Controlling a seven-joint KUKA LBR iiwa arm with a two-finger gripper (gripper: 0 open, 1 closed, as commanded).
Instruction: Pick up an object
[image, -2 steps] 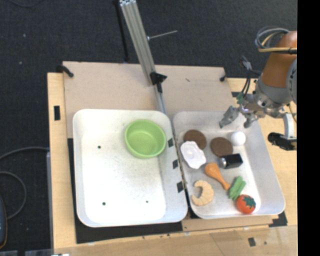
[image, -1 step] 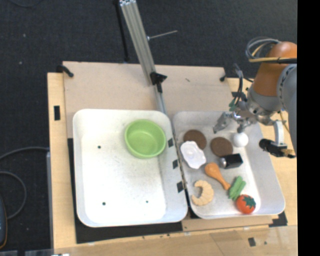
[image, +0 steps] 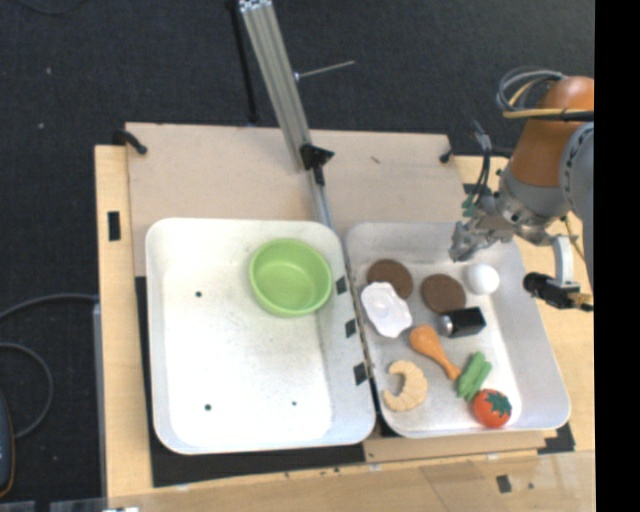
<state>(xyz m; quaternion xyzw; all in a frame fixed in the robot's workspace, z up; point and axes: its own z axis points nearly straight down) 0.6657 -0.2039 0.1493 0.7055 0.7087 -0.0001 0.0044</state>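
Observation:
My gripper hangs over the far right part of the right bin, just up and left of a white ball. Nothing shows between its fingers. Below it lie two brown discs, a white crumpled piece, a small black block, an orange drumstick shape, a green pepper, a red tomato and a tan croissant. A green bowl sits in the left bin.
A slanted metal pole rises from the bench behind the bins, with a black clamp on it. The arm's grey and orange wrist stands over the bench's back right corner. Black clips sit between the two bins.

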